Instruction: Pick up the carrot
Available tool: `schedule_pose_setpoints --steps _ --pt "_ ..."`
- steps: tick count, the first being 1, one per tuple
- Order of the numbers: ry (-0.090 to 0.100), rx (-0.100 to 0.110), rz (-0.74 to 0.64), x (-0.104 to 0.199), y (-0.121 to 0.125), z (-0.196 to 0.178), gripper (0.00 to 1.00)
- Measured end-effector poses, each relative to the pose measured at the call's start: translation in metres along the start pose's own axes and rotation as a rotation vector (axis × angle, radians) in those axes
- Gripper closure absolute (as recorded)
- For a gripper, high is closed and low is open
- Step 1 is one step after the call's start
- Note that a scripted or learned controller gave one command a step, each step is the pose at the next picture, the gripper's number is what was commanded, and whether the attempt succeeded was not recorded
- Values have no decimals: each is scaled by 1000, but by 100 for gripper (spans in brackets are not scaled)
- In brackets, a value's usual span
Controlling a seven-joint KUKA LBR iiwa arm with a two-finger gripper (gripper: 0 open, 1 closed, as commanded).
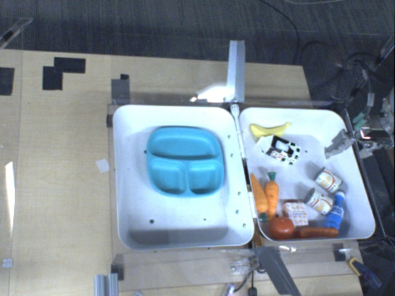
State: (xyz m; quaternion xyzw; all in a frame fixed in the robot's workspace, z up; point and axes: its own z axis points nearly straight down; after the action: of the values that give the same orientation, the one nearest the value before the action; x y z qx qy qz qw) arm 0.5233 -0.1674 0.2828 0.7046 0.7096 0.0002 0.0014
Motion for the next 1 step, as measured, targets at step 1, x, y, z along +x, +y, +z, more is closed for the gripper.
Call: schedule_pose_setpoints --steps 1 --pt "-2 -4 119 -6 2 -103 0"
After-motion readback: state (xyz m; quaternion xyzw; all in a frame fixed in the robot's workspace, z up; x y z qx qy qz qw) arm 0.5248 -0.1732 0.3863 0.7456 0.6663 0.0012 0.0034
